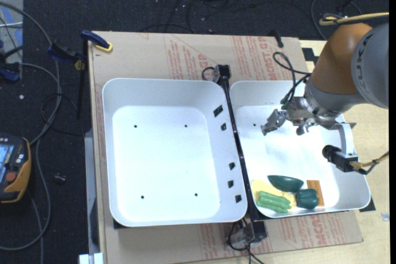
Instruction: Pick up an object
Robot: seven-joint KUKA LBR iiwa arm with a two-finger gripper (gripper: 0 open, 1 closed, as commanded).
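End effector over right bin, upper half, fingers spread, nothing between them. Toys (green, teal, one orange) bunched against near rim, well apart. Left bin beside, on surface.

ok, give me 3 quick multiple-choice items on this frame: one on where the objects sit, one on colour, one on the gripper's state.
1. Where do the objects lie?
A. Left bin, centre
B. Right bin, near corner
C. On the cardboard outside the bins

2. Which colour do most of the objects share?
A. Green
B. Red
C. Blue

3. What is the gripper doing?
A. Clamped on an object
B. Resting in the left bin
C. Over the right bin, nothing between its fingers

Key: 1 B, the objects cluster at the near edge of the right bin. 2 A, the green ridged piece and two others are green. 3 C, the gripper sits above bare bin floor, away from the cluster.
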